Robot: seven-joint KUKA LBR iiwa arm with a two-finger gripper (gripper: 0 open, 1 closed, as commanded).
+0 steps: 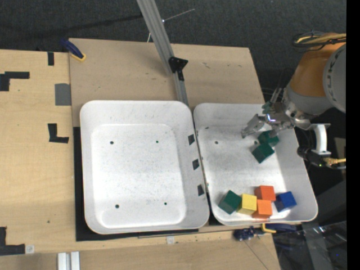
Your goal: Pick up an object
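Nearest the camera, a cluster of small blocks sits at the 6 o'clock wall of the right bin point(225, 117): a dark green block point(229, 201), a yellow block point(248, 202), two orange blocks point(264, 200) stacked or overlapping, and a blue block point(286, 200). They touch one another in a row, and the blue one lies close against the bin's 4 o'clock corner, leaving little room along that rim.

Up toward 1 o'clock in the same bin, the hand point(265, 129) reaches in from the 3 o'clock side on the grey arm point(329, 89) with its orange band. A teal green block point(263, 149) hangs or rests just below the hand, tilted on a corner. It appears to touch the lower finger, but the view is too blurred to say whether it is truly between the fingers, and I cannot tell whether the hand is open or closed. This block sits well apart from the cluster, with bare bin floor all round it at 9 and 6 o'clock, and the bin's 3 o'clock rim near.

At 9 o'clock lies the left bin point(90, 117), its floor wide open; its rim touches the right bin's rim along the middle. Both rest on the table point(34, 151), where a metal pole point(157, 24) slants down to the bins' 12 o'clock junction.
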